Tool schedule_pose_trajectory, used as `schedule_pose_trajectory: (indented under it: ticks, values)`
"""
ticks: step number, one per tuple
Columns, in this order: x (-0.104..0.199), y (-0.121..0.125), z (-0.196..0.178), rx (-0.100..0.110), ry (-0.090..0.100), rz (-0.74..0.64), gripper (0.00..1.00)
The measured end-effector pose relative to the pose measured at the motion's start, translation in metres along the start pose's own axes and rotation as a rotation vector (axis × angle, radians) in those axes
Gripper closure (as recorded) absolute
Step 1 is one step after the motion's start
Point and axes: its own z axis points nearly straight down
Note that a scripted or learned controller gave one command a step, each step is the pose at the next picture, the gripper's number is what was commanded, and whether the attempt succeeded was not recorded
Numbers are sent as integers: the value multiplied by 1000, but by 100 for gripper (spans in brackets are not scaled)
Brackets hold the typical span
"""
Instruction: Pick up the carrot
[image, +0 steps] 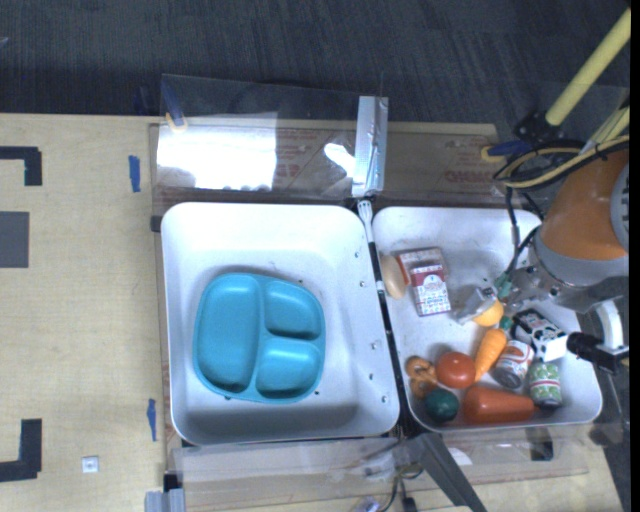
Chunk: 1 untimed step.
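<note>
Fingers of the gripper (512, 300) were too blurred against the clutter to tell if they were parted or closed. From the overhead camera, the carrot (489, 351) lay tilted in the right bin (455, 225), just below the gripper, beside a tomato (455, 370). Nothing looked lifted; by my judgement the pick remained undone.

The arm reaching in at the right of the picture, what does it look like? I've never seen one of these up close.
The arm is a rounded grey body with a broad orange band above the wrist. Black cables loop around and beside it, and a yellow one runs near its top. At its tip is a small dark gripper with bits of metal and a touch of green, too small to make out in detail.
</note>
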Motion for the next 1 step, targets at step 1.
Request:
schedule_pose_trajectory:
  ticks: [1]
  values:
    - [-1,2,-13,-8,-4,2,100]
